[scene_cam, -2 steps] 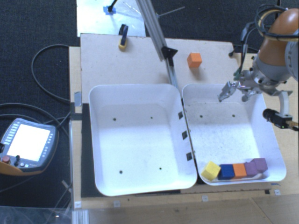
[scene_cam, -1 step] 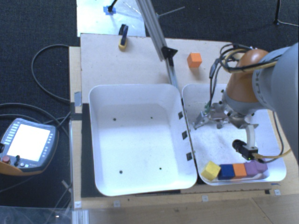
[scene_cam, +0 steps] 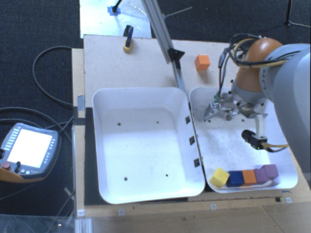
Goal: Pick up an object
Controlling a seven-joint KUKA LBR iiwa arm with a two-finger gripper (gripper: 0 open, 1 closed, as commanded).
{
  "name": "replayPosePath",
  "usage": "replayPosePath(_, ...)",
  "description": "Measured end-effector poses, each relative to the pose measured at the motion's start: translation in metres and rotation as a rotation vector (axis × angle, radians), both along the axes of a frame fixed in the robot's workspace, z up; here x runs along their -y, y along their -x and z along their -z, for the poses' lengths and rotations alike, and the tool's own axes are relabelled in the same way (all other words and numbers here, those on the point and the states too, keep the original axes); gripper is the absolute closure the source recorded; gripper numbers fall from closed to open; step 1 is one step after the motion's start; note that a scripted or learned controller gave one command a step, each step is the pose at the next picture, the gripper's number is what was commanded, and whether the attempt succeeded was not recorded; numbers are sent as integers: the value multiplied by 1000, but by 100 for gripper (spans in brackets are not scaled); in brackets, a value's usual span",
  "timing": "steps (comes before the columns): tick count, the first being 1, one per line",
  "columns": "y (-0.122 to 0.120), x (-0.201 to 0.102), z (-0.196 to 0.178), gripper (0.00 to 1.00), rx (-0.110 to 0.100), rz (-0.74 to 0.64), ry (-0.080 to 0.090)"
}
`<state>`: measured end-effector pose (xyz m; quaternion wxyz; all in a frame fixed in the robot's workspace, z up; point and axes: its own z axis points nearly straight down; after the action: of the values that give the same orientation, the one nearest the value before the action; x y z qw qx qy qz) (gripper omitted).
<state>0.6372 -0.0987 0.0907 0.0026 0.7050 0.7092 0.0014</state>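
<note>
A row of small blocks lies along the front edge of the right bin: a yellow block, a blue block, an orange block and two purple blocks. My gripper hangs over the far part of that bin, well behind the blocks. It is open, and bare white bin floor shows between its fingers. The grey arm with its orange band comes in from the right above it.
The left bin sits beside the right one. An orange cube rests on the bench behind the bins. A slanted metal pole crosses the bench down to the bins' shared corner. A small yellow-and-blue clamp lies at the back left.
</note>
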Motion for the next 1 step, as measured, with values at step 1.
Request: replayPosePath(1,-20,36,-1,0,0,5,1)
